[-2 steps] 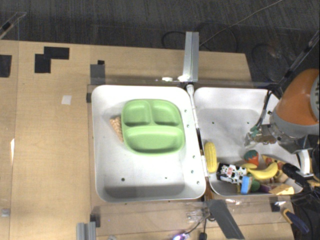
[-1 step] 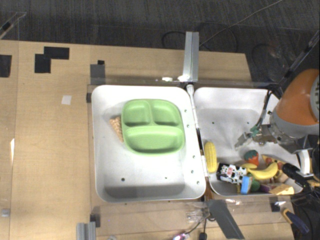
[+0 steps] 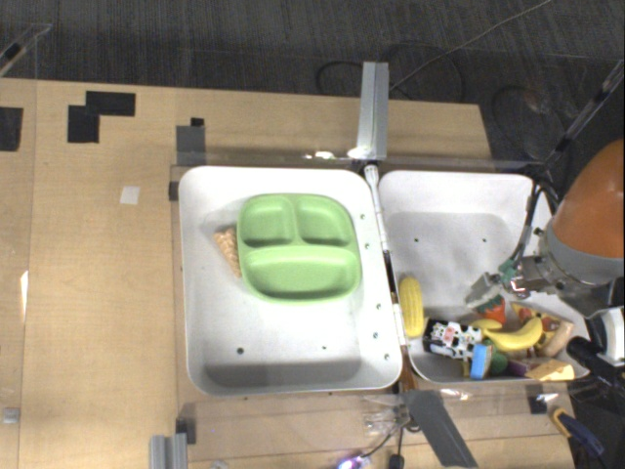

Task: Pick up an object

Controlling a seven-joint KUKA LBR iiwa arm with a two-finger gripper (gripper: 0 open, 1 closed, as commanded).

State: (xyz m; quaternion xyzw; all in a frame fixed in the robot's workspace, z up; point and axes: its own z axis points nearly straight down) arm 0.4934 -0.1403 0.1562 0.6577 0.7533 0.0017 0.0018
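Note:
My gripper (image 3: 500,283) hangs low over the right bin (image 3: 449,213), just above a heap of small toys in its front right corner. The heap holds a yellow banana (image 3: 518,335), a black-and-white toy cow (image 3: 451,338), a blue block (image 3: 479,361) and several other coloured pieces, partly hidden under the wrist. A yellow corn cob (image 3: 411,306) lies upright in the picture against the bin's left wall, to the left of the gripper. I see nothing clearly held.
The left bin (image 3: 210,340) bears a green divided plate (image 3: 296,245) with a tan waffle-like piece (image 3: 228,250) sticking out from under its left edge. The arm's orange band (image 3: 596,208) looms over the right bin's right side. A metal post (image 3: 373,110) stands behind the bins.

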